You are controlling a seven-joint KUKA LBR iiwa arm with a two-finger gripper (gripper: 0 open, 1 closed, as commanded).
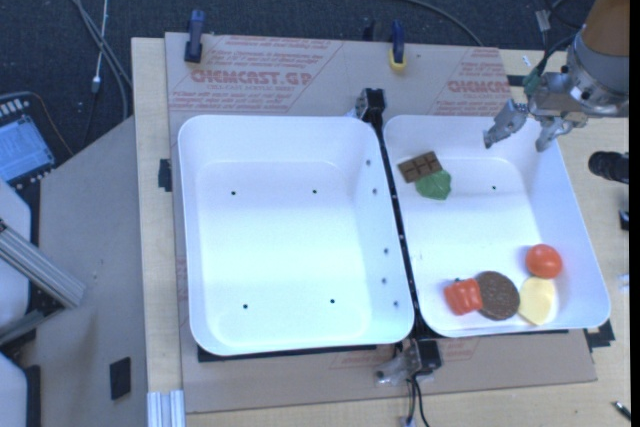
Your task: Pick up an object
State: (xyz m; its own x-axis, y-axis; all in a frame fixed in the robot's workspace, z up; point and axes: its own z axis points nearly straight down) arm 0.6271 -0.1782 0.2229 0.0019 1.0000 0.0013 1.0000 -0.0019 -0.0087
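Note:
In the right bin (560, 215), a brown chocolate bar (419, 166) lies against a green leafy piece (434, 185) near the back left. At the front right sit a red pepper-like piece (462, 296), a dark brown round cookie (497, 295), a pale yellow piece (538, 300) and an orange-red tomato (544, 261). My gripper (524, 133) hangs over the bin's back right rim, open, with nothing between its fingers.
The left bin (200, 215) lies beside the right one, with a black clip (372, 102) at the back of their shared edge. Blue clamps (195, 27) hold the cardboard sheet (280, 75) at the bench's back. Cables run over the dark floor behind.

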